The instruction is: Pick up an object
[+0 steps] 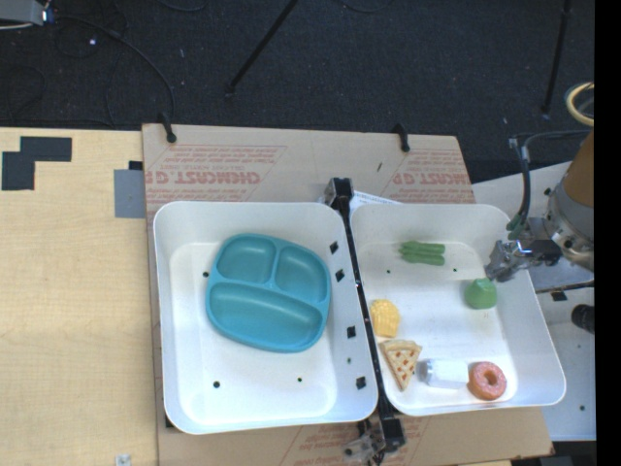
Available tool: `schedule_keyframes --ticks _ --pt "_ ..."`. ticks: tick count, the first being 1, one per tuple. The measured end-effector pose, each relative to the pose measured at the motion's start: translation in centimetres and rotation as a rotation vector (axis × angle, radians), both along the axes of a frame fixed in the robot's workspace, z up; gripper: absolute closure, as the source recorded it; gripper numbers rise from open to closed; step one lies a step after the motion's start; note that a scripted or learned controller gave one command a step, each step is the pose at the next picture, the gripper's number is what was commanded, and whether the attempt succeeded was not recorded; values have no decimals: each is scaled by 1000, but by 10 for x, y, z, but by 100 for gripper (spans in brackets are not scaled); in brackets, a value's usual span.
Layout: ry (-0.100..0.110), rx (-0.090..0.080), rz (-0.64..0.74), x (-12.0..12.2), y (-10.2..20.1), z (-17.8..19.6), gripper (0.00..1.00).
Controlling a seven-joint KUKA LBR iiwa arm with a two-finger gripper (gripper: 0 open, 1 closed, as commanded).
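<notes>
White plastic bins, two, side by side on the desk (78, 289), cardboard sheet (291, 163) under them.

Left bin (179, 396): teal divided plate (269, 291), three compartments, lying flat near the middle.

Right bin (548, 372): green bean pod (423, 251) toward the far wall; green rounded piece (480, 294) near the right wall; yellow corn-like piece (384, 316) beside the divider; pizza slice (401, 361) just in front of it; clear small bottle (439, 374) lying on its side, between the pizza slice and a pink-frosted doughnut (487, 381) in the near right corner.

Arm enters from the right. End effector (506, 258) sits over the right bin's right rim, just above and beside the green rounded piece. Nothing seen between its fingers; cannot tell whether they stand wide or narrow, too small and blurred.
</notes>
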State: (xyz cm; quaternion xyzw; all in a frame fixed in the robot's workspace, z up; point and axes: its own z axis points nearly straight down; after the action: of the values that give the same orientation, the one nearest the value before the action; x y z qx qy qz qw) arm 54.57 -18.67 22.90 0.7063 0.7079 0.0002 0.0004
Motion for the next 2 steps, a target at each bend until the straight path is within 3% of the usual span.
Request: schedule_keyframes --ticks 2 --pt "6 4 2 -4 105 -19 100"
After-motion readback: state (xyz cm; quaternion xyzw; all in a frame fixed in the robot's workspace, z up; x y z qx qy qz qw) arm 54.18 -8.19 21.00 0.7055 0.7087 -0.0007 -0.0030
